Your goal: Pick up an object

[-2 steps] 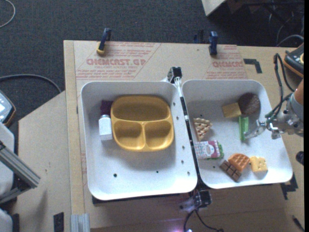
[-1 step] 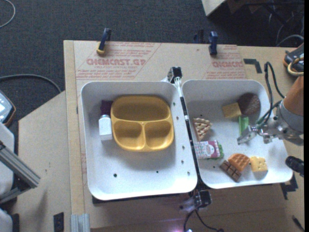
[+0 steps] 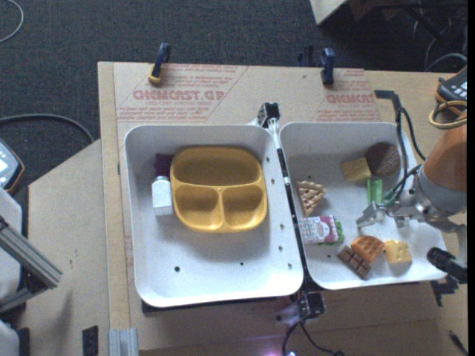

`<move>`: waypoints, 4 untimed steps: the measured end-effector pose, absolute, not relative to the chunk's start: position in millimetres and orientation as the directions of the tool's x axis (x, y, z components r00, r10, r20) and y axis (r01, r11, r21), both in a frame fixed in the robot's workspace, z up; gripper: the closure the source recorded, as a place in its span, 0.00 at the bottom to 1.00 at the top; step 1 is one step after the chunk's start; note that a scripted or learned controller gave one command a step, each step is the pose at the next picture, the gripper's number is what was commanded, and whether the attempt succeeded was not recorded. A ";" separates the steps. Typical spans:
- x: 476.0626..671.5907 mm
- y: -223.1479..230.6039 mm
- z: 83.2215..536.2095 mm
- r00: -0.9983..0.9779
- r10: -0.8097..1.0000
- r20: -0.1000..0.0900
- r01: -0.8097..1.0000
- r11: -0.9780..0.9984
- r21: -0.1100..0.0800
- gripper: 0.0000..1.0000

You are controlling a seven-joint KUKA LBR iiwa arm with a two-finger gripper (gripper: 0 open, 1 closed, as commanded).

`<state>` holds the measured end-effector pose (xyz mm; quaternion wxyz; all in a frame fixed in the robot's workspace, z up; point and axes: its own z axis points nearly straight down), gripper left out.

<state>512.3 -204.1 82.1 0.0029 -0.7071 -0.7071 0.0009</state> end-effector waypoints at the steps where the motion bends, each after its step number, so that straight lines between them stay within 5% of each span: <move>1: 513.5 -205.2 95.2 0.001 1.000 0.000 1.000 -0.001 0.001 1.00; 3: 518.4 -203.0 212.2 -0.001 1.000 -0.004 1.000 0.001 0.008 1.00; 4: 519.3 -203.2 225.7 -0.001 1.000 -0.002 1.000 0.001 0.004 1.00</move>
